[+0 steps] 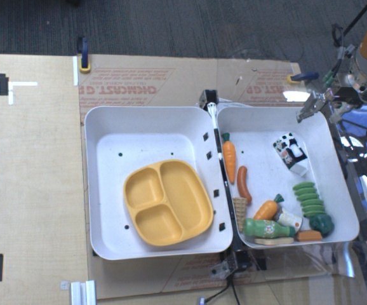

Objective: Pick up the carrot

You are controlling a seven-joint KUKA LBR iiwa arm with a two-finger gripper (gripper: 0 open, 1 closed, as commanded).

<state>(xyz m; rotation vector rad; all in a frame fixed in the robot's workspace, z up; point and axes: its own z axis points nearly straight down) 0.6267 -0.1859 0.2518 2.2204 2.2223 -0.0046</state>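
Plainly, the move ahead turns on one relation: the carrot (228, 159) lies well apart from the pincer (310, 107), off toward the view's left of it and somewhat nearer the camera, across most of the right bin (336, 170). The pincer hangs over that bin's far right corner, at the rim, with nothing visibly in it; whether it is spread or pressed together cannot be told from this slant. The carrot rests on the bin floor just beside the wall farthest from the pincer, close to the divide with the left bin (101, 189). Its long axis runs away from the camera, roughly along that wall, with the green top at the far end and the tip toward the camera. A red sausage (242, 183) lies just beyond the tip, nearly in line with it. A second, smaller carrot-like piece (266, 210) sits farther from the pincer still, among the clutter at the bin's near edge. My judgement is that the reach has not yet begun, and the wall beside the carrot will crowd any grasp across its width.
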